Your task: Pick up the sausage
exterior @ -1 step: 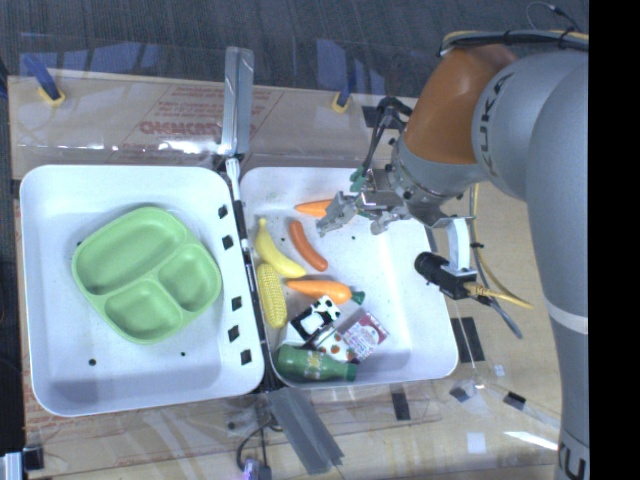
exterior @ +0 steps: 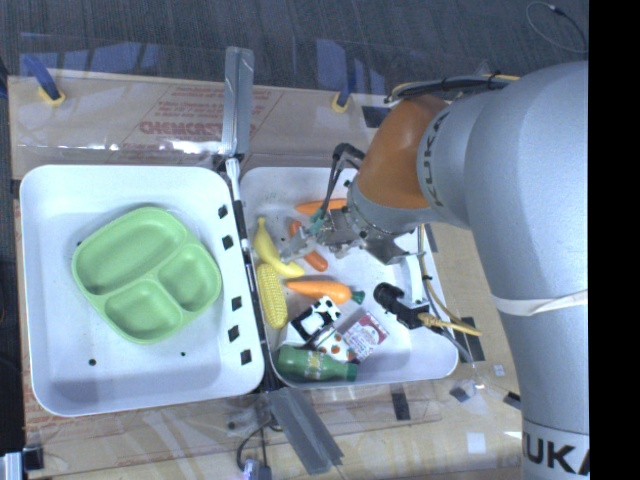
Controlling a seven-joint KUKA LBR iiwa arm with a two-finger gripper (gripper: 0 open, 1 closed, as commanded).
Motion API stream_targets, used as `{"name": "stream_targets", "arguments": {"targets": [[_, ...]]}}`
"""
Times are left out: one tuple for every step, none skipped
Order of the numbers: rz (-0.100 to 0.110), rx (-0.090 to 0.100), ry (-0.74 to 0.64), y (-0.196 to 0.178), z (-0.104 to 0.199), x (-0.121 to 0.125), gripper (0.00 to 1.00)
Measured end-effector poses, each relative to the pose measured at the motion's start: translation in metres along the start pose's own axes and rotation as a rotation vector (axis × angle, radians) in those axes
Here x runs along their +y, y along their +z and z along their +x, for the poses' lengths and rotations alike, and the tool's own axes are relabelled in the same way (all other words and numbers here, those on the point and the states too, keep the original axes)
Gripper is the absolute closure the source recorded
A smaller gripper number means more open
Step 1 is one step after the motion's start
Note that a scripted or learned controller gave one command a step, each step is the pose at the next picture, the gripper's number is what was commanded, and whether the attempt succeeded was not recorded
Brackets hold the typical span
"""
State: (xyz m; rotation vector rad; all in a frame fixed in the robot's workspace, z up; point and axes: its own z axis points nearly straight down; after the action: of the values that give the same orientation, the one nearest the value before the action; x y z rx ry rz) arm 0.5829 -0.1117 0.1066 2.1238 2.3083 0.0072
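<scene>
Bench: two white bins side by side; I see the arm over the right bin.
Fingers: I cannot tell their state.
Gripper: low among the food.
Sausage: just below the gripper, beside the banana.
Carrot: below the sausage.
Left bin: green plate.

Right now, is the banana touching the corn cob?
Touching. The camera view shows the banana curving down onto the top end of the corn cob by the right bin's left wall, with no gap between them.
</scene>
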Motion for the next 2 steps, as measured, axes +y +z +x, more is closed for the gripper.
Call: {"name": "stream_targets", "arguments": {"targets": [[0.004,0.0,-0.003,-0.0087,0.0001,-0.0007,1.0],[0.004,0.0,-0.003,-0.0087,0.0002,-0.0007,0.0]]}}
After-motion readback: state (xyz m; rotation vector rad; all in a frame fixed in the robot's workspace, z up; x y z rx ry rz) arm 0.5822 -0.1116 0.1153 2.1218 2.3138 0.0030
